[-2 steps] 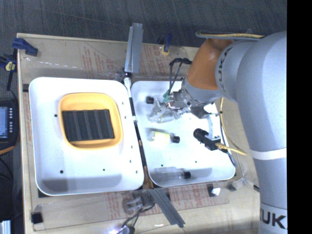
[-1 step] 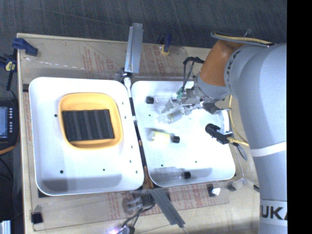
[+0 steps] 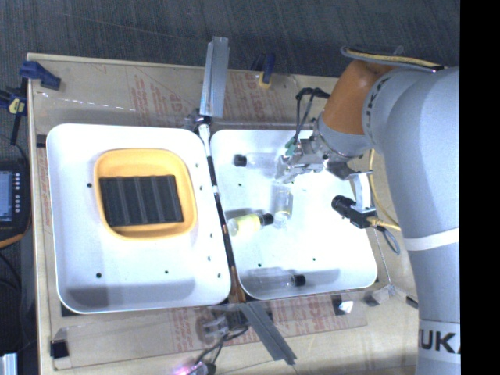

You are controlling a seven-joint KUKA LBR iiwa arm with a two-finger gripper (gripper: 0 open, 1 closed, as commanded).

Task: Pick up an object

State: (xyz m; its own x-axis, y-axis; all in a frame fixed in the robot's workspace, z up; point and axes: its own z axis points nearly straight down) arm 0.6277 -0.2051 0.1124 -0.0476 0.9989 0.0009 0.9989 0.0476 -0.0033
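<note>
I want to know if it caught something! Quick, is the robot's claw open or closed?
Gripper: cannot be told; it sits low over the right bin, near a clear bottle.

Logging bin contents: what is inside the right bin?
The right bin holds a yellow bottle, clear bottles near its middle and front, and a small black cap. The arm covers its right edge.

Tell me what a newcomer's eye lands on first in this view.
First, the orange tray with its dark ribbed insert, lying in the left bin. Next, the big grey arm with its orange band, reaching in from the right, with its tool over the upper part of the right bin. That bin holds small scattered items, among them a yellow bottle near its left wall.
</note>
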